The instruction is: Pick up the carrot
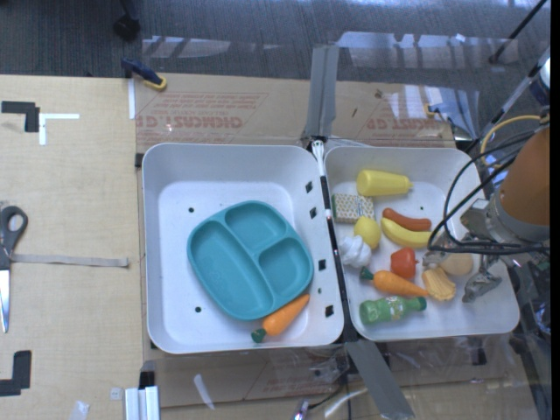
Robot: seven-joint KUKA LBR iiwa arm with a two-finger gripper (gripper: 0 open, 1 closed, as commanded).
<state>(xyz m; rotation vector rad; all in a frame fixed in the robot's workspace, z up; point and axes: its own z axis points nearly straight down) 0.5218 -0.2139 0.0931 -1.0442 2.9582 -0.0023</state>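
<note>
The carrot lies in the left bin, along its near edge, tip tucked against the near-right corner of the teal divided plate and green top pointing toward the bin's near wall. The gripper hangs low over the right bin, close to its right wall and well apart from that carrot. Whether the claw is wide or narrow cannot be told from this angle, and nothing is seen held in it.

The main risk is the wrong pick. An orange carrot-like piece sits in the right bin near its near edge, much closer to the gripper, crowded by a green bottle, a red piece and a tan pastry – a descent there may well catch a neighbour or only push things about. In the left bin, the plate rim and the bin wall flank the carrot closely, so a slightly offset approach would likely strike the plate or roll the carrot away.
</note>
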